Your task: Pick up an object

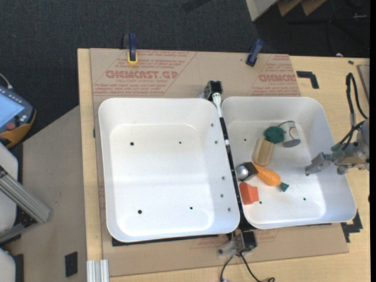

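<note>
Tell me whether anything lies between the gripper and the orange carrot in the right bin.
Nothing visible does. The gripper sits near the right bin's right wall, and bare white floor runs from it to the orange carrot. The other items lie beyond or beside the carrot.

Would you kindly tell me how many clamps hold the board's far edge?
2: a yellow-and-blue clamp at the far left, a blue clamp at the far right.

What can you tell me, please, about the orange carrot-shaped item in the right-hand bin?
The carrot looks like a small plastic toy: a glossy orange tapered body with a dark green tip at its lower-right end. It lies flat on the floor of the right bin, slanting down toward the right. Its upper-left end meets a dark piece beside the silver ball, just below the tan cylinder and above the red block.
</note>
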Tool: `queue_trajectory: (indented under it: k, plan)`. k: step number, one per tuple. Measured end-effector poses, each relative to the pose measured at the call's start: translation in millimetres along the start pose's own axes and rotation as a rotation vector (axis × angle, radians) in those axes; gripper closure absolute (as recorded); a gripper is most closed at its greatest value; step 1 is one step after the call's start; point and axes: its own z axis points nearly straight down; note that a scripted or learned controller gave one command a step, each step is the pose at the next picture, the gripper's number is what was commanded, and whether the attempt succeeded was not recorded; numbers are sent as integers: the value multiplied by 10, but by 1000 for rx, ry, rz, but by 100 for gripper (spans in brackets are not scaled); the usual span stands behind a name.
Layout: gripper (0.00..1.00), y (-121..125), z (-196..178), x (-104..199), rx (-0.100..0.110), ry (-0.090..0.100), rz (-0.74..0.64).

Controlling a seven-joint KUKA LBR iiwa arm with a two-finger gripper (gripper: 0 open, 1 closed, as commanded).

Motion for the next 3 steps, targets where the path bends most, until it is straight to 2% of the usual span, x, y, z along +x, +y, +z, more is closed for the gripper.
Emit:
queue_trajectory:
  k: [1,2,3]
  plan:
    - [100,-5,-75,18,2,2,-1]
    - [100,-121,-1215,4,-6,-1,-3]
    - [100,-111,-2823,-4,-14,-4,-4]
